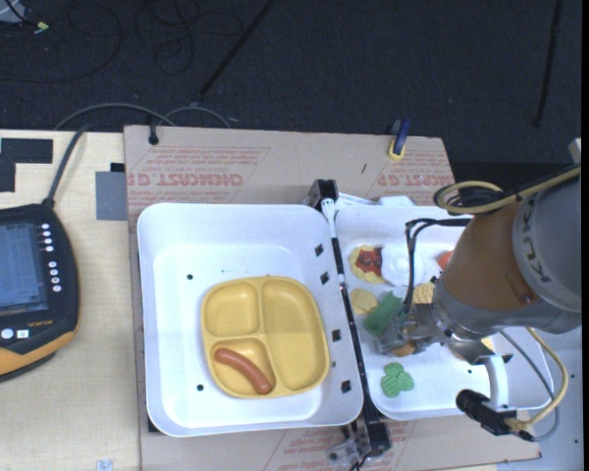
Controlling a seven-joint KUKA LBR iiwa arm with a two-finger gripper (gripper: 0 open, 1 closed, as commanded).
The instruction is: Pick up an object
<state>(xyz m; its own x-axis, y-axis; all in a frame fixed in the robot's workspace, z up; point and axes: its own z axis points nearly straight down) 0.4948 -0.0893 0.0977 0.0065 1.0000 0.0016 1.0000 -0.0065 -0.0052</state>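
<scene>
The arm reaches in from the right, and its orange band and wrist cover the middle of the right bin (427, 408). My gripper (401, 337) points down among the toy food there, beside a dark green piece (382, 312). A light green leafy piece (398, 380) lies just below it. A red and yellow piece (367, 262) sits at the bin's far left. A further orange piece (445, 260) peeks out by the wrist. The left bin (172, 263) holds a yellow divided plate (293, 334) with a sausage (242, 370) in its near compartment.
A teach pendant (20, 287) lies on the bench at far left. Cables loop around the arm's right side near the right bin's edge. A blue clip (400, 137) sits on the cardboard's far edge.
</scene>
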